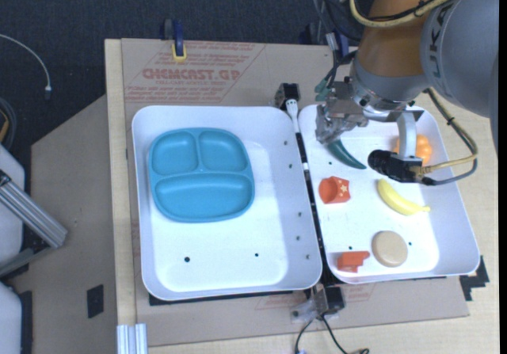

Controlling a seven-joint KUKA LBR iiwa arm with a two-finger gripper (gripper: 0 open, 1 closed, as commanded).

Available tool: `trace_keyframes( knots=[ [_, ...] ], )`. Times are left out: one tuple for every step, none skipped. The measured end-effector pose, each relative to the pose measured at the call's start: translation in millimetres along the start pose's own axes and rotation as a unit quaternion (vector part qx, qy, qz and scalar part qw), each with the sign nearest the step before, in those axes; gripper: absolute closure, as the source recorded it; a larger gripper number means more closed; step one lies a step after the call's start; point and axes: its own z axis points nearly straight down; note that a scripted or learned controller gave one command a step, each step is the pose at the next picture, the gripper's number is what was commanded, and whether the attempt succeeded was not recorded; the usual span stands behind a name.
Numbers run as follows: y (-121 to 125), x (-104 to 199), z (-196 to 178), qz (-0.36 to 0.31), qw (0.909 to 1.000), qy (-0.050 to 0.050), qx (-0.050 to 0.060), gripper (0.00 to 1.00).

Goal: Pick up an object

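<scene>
My gripper (336, 132) hangs over the back left part of the right bin (451, 253). A dark teal curved piece (347, 154) lies directly under it, its upper end meeting the gripper's tip; I cannot tell whether it is held. In the same bin are a red chunk (335, 189), a yellow banana (400, 198), a tan round disc (390, 249), a small orange-red wedge (353, 260) and an orange fruit (425, 148) partly hidden by the arm.
The left bin (230, 257) holds a blue divided plate (202, 174). The raised rims of both bins meet in a ridge (305, 178) just left of the gripper. A black cable connector (394, 165) hangs off the arm above the banana.
</scene>
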Motion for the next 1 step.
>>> trace_keyframes(
  knots=[
    [-27.7, 58.3, 0.8, 0.0, 1.0, 0.0, 0.0, 1.0]
  ],
)
